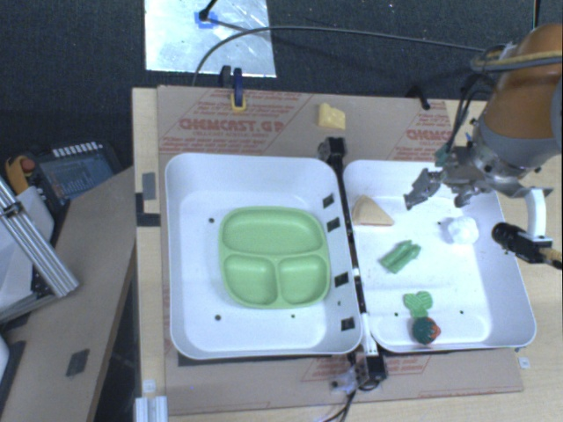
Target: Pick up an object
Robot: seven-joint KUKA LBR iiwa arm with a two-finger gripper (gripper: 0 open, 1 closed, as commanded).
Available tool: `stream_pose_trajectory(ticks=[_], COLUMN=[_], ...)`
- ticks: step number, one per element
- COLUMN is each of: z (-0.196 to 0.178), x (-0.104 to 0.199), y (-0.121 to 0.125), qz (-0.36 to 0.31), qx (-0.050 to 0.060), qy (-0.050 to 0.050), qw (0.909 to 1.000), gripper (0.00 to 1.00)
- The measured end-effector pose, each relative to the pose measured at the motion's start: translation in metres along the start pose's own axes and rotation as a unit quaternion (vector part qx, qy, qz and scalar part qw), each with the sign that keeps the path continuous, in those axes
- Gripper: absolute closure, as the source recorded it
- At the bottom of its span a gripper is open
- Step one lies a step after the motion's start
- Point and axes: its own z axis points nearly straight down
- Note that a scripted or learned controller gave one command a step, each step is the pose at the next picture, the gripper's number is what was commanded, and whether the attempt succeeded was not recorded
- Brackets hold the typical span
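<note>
Arm: enters from the upper right, wrist angled down-left over the right bin (pixel 510 323).
Gripper (pixel 444 192): fingers apart, holding nothing.
Green block (pixel 399 256): centre of the right bin, long axis running lower-left to upper-right.

A green divided plate (pixel 271 257) sat in the left white bin (pixel 189 178). Up at 12 o'clock from it, a yellow clamp (pixel 237 90) gripped the bench edge, with a shiny foil sheet (pixel 208 20) just past that. Over at 9 o'clock, a dark gadget with a screen (pixel 75 176) sat on a side table (pixel 84 271).
</note>
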Motion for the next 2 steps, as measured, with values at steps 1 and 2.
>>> stream_pose_trajectory(ticks=[1,2], z=[-0.006,0.035], x=[0.0,-0.002], y=[0.002,0.003], qz=[-0.001,0.0], qx=[-0.006,-0.004], qy=[0.0,0.0], qw=[1.0,1.0], gripper=[0.0,0.0])
